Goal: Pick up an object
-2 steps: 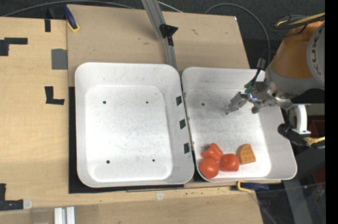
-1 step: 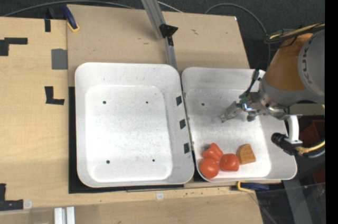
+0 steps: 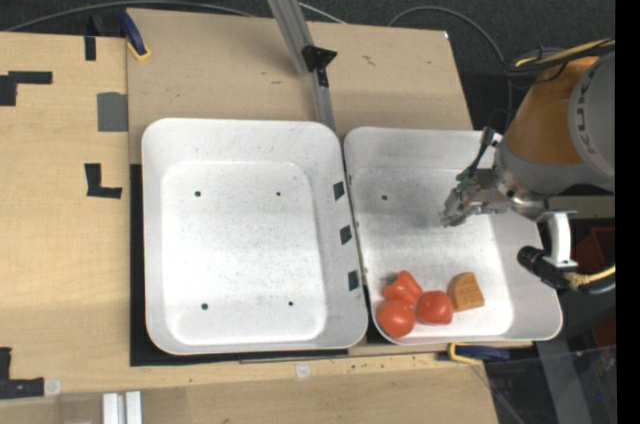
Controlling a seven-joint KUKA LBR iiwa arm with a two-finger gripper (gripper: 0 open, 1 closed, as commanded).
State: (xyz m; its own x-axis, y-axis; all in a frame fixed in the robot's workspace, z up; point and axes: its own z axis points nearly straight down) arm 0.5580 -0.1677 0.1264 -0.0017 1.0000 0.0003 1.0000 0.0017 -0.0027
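Your arm [image 3: 560,127] reaches in from the right, its gripper [image 3: 462,208] low over the right bin [image 3: 420,162], toward that bin's middle-right. You cannot tell how the gripper is set or whether it has hold of anything. Three red pieces [image 3: 412,302] and a tan block [image 3: 466,291] lie clustered at the bin's near edge, apart from the gripper. The left bin [image 3: 245,232] sits beside it.

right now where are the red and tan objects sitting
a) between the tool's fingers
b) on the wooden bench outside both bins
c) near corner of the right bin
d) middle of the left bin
c: the red objects and the tan block lie bunched in the near corner of the right bin, apart from the tool above them in the view.
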